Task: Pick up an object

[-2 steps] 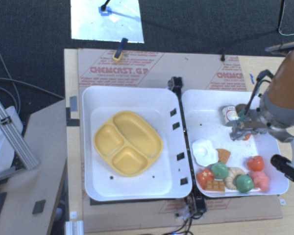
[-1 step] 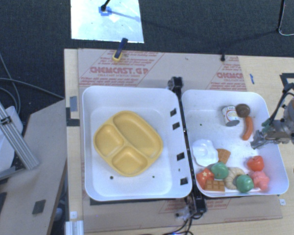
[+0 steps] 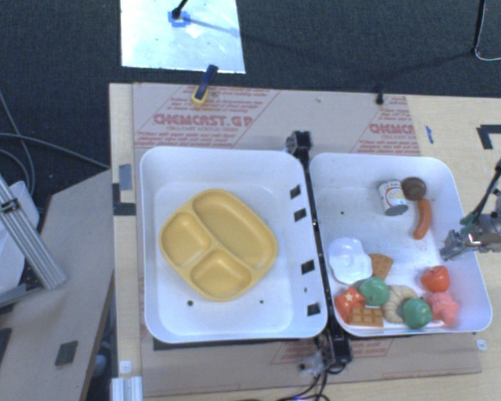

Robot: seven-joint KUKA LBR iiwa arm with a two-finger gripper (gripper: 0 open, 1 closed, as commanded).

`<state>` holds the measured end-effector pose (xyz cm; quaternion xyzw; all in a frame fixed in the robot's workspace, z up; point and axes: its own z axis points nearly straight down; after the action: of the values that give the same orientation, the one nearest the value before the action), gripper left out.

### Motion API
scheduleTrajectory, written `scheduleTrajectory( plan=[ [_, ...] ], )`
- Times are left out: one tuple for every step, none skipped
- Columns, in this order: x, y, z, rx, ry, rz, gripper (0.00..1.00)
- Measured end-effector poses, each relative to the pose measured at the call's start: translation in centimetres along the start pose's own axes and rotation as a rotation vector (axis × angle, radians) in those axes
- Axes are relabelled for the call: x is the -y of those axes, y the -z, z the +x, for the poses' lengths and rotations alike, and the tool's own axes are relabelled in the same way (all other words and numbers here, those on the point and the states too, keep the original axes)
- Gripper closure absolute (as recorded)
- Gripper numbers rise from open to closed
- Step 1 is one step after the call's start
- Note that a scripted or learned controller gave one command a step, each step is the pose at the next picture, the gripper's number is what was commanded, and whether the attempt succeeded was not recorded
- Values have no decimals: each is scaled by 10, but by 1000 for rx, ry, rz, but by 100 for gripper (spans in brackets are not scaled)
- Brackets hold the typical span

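Note:
Two white bins sit side by side. The left bin (image 3: pixel 159 307) holds a yellow divided plate (image 3: pixel 218 243). In the right bin (image 3: pixel 342 190) lie toy foods: a small can (image 3: pixel 392 196), a brown mushroom (image 3: pixel 414 188), an orange sausage (image 3: pixel 422 219), a white cup (image 3: pixel 350 259), a red tomato (image 3: pixel 436 278), two green round pieces (image 3: pixel 373 290) (image 3: pixel 416 311), a waffle (image 3: pixel 366 315), a beige cookie (image 3: pixel 396 302) and a pink piece (image 3: pixel 444 306). My gripper (image 3: pixel 452 244) hangs at the right bin's right rim, above the tomato, with nothing seen between its fingers.
The bins rest on a brown board (image 3: pixel 259 115) with red lettering. A yellow and blue tool (image 3: pixel 204 85) lies near the board's far edge. A shiny sheet (image 3: pixel 182 23) lies on the dark floor behind. A metal frame (image 3: pixel 17 224) stands at the left.

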<state>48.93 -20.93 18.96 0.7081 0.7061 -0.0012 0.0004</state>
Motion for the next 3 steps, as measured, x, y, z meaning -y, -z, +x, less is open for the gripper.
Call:
scheduleTrajectory(
  plan=[
    [-1, 2, 3, -1, 4, -3, 0],
    [2, -107, 3, -1, 3, -5, 0],
    [2, -94, 3, -1, 3, -5, 100]
  ],
)
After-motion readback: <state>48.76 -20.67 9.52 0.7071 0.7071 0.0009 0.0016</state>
